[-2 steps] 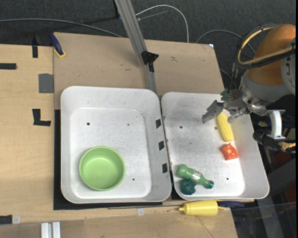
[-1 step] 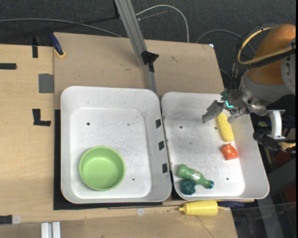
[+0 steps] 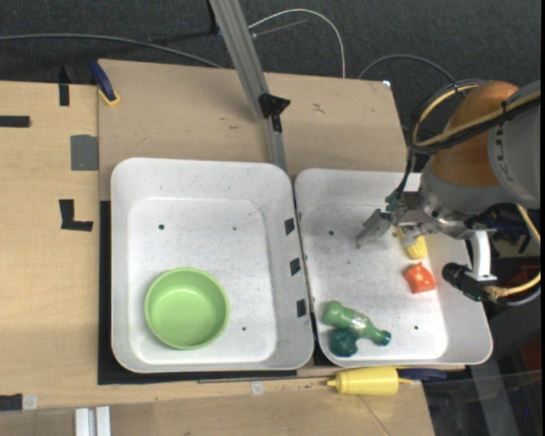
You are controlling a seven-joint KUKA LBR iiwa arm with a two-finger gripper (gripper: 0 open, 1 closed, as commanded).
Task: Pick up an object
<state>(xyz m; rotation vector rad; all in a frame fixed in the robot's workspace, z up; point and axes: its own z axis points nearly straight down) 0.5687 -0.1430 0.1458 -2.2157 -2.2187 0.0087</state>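
Gripper [image 3: 374,232] low over right bin [image 3: 345,198], finger spread unclear. Yellow piece [image 3: 416,246] just beside it, orange block [image 3: 420,279] near, green bottle [image 3: 353,322] at front. Green bowl [image 3: 187,307] in left bin [image 3: 200,175].

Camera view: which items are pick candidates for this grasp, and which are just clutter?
Pick candidates, in the right bin with the tool:
- yellow piece, next to the tool
- orange block
- green bottle
- dark teal piece

Lying about:
- green bowl, left bin
- yellow bottle, outside the bins on the bench
- blue clamp
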